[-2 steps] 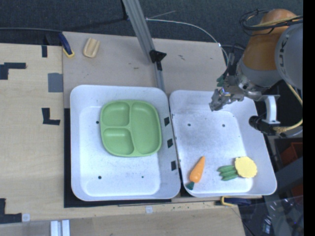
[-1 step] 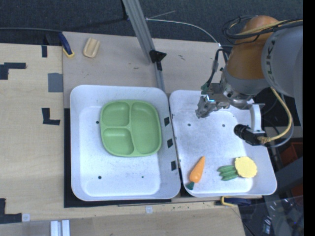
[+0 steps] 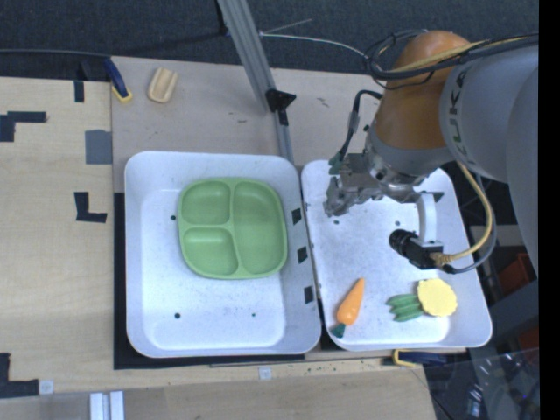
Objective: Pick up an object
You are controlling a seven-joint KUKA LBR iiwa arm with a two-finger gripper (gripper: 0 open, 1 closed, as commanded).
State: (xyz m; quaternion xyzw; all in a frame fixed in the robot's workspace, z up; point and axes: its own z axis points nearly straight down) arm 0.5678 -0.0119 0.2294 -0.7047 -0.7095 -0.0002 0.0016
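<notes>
Gripper over the right bin's upper-left area; its opening cannot be told, nothing visibly held. Carrot at six o'clock; corn at four o'clock. Green plate in left bin.

The right bin has open floor through its middle and left part — bare white between the gripper above and the toys along the near edge. There the carrot lies close to the left wall, the pea pod and yellow piece touching each other further right, with a clear gap between carrot and pod. A black fitting on a cable hangs over the bin's right side, crowding the yellow piece from above. The left bin is largely taken by the green plate; free floor runs along its near and left edges. A slanted metal post crosses the far side — above the bins' shared wall.
</notes>
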